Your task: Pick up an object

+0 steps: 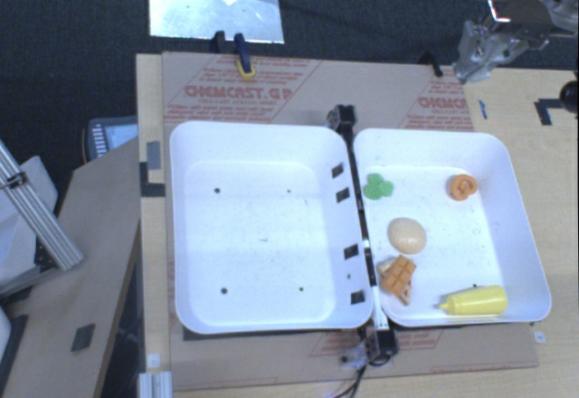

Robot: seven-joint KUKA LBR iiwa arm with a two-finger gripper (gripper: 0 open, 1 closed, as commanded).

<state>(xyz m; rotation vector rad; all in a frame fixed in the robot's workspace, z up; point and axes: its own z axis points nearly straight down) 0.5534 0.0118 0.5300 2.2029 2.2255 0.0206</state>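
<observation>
The robot's grey metal hand (477, 55) hangs high at the top right, above the bench (298, 84) behind the right white plastic bin (516, 197). I cannot tell how its grip is set. All the toys lie in that right bin, well apart from the hand and lower in the view. A small orange ring (462, 186) is the nearest to the hand. A green leafy toy (377, 187) sits by the bin's left wall. A tan egg-shaped toy (407, 234) lies in the middle, an orange waffle-like piece (398, 278) below it, and a yellow squeeze bottle (475, 300) lies on its side by the near edge
</observation>
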